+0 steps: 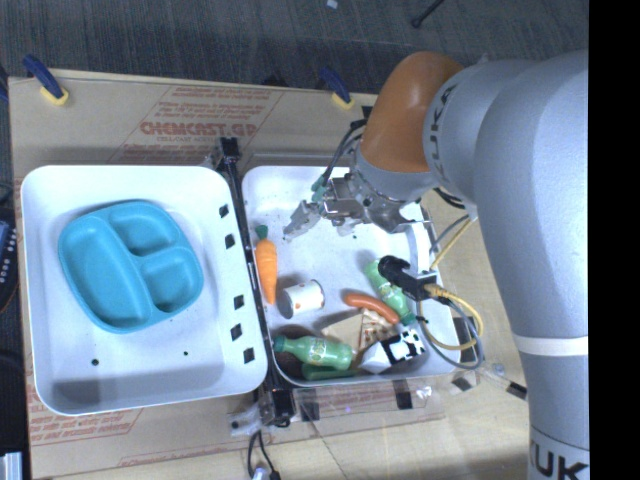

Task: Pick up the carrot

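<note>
The orange toy carrot (266, 268) lies flat in the right-hand shallow white bin (335, 253), close along that bin's left wall. Its long axis runs almost straight from the far side of the bin to the near side. The small green leafy tuft points to the far side and the narrow tip to the near side, leaning a little to the view's right. It is smooth and evenly orange, thickest just below the tuft and tapering to a blunt point.

Just right of the carrot's tip, close enough that I cannot tell whether they touch, a short white cylinder (302, 295) lies on its side. Beyond the tip on the near side, a green plastic bottle (318, 353) lies on its side. Right of the bottle, farther from the carrot, is a brown wedge-shaped piece (345, 326). An orange-red sausage-shaped toy (366, 302) lies farther right again, with a green rounded thing (388, 293) beside it. The floor of the bin on the far right side of the carrot is bare.

The two-finger metal gripper (303, 223) hangs over that bare floor, up and to the right of the carrot's tuft, near it but apart from it. It slants down toward the left. How far it is open cannot be told from this angle, and nothing is seen in its hold.

Left of the carrot, across the bin wall, the left-hand white bin (60, 368) holds a blue sectioned plastic plate (130, 263).
</note>
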`<state>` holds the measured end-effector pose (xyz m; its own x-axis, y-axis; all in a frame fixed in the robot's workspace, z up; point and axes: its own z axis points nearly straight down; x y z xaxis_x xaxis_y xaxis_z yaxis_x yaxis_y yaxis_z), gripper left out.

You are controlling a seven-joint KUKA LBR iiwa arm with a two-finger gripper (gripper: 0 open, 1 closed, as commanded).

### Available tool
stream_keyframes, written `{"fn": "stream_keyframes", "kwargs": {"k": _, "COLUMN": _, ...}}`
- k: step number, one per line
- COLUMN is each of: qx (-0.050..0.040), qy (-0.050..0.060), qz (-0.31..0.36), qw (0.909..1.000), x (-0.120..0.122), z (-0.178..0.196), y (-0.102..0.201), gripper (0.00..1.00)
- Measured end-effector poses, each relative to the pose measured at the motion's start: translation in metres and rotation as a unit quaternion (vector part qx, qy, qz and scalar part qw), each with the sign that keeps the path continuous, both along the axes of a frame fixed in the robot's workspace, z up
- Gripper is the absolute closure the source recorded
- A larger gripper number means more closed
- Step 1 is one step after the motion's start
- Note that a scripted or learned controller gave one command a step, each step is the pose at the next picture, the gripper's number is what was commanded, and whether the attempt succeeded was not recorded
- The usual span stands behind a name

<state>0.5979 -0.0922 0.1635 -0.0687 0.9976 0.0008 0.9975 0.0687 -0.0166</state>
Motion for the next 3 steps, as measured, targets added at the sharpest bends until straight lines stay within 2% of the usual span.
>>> {"fn": "stream_keyframes", "kwargs": {"k": 1, "qx": -0.0019, "qy": -0.004, "qz": -0.080, "qw": 0.9968, "x": 0.007, "z": -0.059, "y": -0.003, "gripper": 0.00}}
{"fn": "stream_keyframes", "kwargs": {"k": 2, "qx": -0.0027, "qy": -0.007, "qz": -0.192, "qw": 0.9813, "x": -0.006, "z": -0.069, "y": 0.000, "gripper": 0.00}}
{"fn": "stream_keyframes", "kwargs": {"k": 3, "qx": -0.0033, "qy": -0.005, "qz": -0.348, "qw": 0.9376, "x": -0.014, "z": -0.071, "y": -0.002, "gripper": 0.00}}
